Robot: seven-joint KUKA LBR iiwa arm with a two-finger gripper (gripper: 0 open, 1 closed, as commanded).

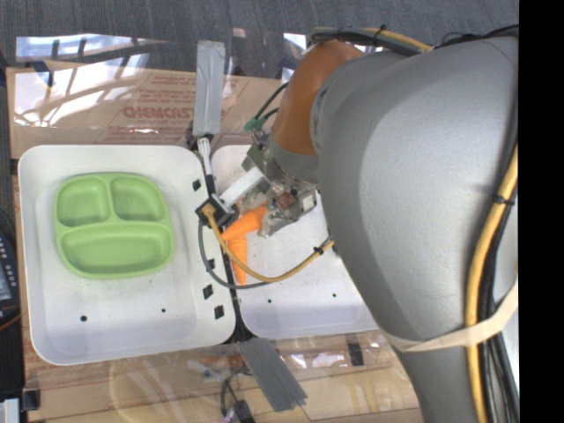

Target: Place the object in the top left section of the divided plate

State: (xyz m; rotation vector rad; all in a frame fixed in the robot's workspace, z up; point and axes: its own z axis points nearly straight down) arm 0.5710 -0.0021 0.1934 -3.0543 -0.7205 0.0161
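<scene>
A green divided plate [113,225] lies in the left bin [53,324], with two small sections at its top and one long section below. An orange carrot-shaped object [238,236] lies at the left edge of the right bin [300,307], close to the wall between the bins. My gripper [261,208] hangs low over the right bin, right at the upper end of the orange object. The wrist and its cables hide how the gripper meets the object. The gripper is well to the right of the plate.
The big grey arm [423,166] covers most of the right bin. A yellow cable [264,276] loops down from the wrist across the bin floor. A raised divider [216,263] runs between the bins. Cardboard and grey tape lie behind the bins.
</scene>
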